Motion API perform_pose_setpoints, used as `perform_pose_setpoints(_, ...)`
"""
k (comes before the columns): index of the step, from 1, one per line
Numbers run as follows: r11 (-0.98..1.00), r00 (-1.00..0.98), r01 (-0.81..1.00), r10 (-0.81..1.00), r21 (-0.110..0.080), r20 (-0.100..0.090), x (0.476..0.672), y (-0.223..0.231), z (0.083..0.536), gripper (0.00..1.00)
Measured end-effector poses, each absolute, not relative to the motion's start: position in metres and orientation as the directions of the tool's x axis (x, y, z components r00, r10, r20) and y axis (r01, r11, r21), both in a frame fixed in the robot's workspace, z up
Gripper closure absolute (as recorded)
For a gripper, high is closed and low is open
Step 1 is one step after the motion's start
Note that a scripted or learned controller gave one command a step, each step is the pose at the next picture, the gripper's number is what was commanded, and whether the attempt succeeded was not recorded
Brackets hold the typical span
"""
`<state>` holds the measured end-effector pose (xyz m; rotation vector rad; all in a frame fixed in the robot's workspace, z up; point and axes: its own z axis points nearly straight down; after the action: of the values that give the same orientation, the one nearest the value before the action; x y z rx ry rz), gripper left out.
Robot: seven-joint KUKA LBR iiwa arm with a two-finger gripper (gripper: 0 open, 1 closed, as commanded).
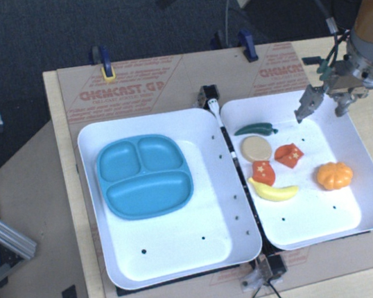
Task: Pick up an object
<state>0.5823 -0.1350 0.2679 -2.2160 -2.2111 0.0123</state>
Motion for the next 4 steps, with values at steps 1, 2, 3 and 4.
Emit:
perform_pose_setpoints(1, 0.000, 0.000, 1.000, 1.000, -0.001, 0.000, 0.584, -0.135, 0.275, 0.00)
perform_pose_setpoints(2, -0.001, 0.001, 1.000, 1.000, -0.007, 0.001, 0.578, -0.143, 0.224, 0.00)
perform_pose_setpoints(3, 0.000, 0.000, 1.000, 1.000, -0.007, 0.002, 0.575, -0.137, 0.180, 0.00)
perform_pose_setpoints(4, -0.001, 0.001, 1.000, 1.000, -0.007, 0.002, 0.566, -0.139, 0.133, 0.00)
